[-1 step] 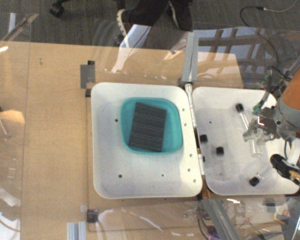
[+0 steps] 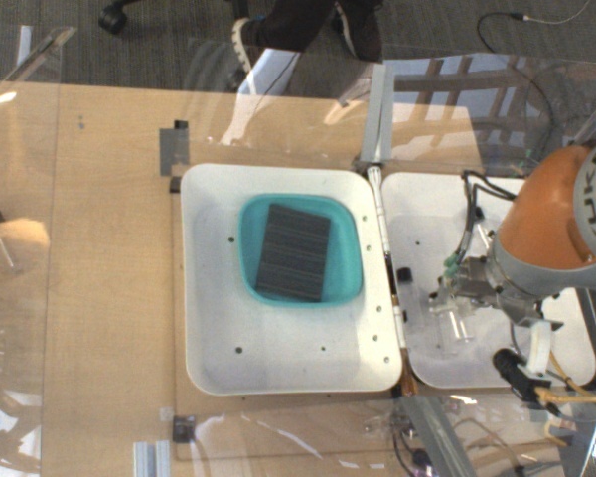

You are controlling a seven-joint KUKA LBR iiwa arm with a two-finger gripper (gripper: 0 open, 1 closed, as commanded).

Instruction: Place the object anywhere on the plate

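A dark grey ribbed rectangular block (image 2: 296, 252) lies flat on the teal plate (image 2: 349, 266), roughly in its middle, with its long side running front to back. The plate sits in the left white bin (image 2: 209, 296). My gripper (image 2: 450, 313) hangs over the right white bin (image 2: 417, 351), well to the right of the plate and past the divider between the bins. Its pale fingers (image 2: 461, 326) stand open with nothing between them. The orange band of the arm (image 2: 541, 217) sits just above and to the right of it.
A raised rim (image 2: 385, 266) separates the two bins. A small dark item (image 2: 403, 275) lies in the right bin near that rim. Cables and dark fittings (image 2: 521, 371) trail by the arm at the bin's front right.
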